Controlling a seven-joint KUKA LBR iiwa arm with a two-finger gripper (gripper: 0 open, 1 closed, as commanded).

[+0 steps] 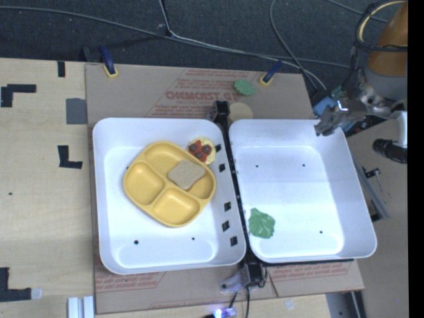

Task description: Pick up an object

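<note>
Green leafy piece (262, 223) is lying in right bin (344, 177), near-left corner; judged light, soft, floppy — best pinched mid-body. Gripper (329, 123) is hovering at far-right rim; finger state can't be told.

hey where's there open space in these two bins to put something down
Most of the right bin is bare; just a green leafy piece near its front left corner. In the left bin, the yellow plate crowds the middle, with a small red-topped item at its back right. Bare floor runs along the front and the left wall.
</note>
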